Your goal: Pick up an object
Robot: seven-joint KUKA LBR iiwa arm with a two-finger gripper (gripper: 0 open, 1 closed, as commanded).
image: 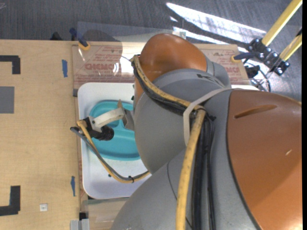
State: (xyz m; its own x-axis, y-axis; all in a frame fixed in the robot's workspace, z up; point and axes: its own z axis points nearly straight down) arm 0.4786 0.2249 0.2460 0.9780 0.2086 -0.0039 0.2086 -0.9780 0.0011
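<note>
A teal, dish-like object [115, 143] lies in the white bin [88, 181], filling much of the bin's middle. My gripper [127, 120] is down over the dish's far right part, close to its surface or touching it. The grey arm with its orange band [168, 56] covers most of the gripper and the dish's right side. Nothing can be seen held in the gripper.
The bin's left wall [79, 143] borders a tan board [38, 128] with black marks and blue tape. A clear sheet [100, 61] lies behind the bin. Yellow rods [283, 18] stand at the back right. The arm's bulk hides the bench's right half.
</note>
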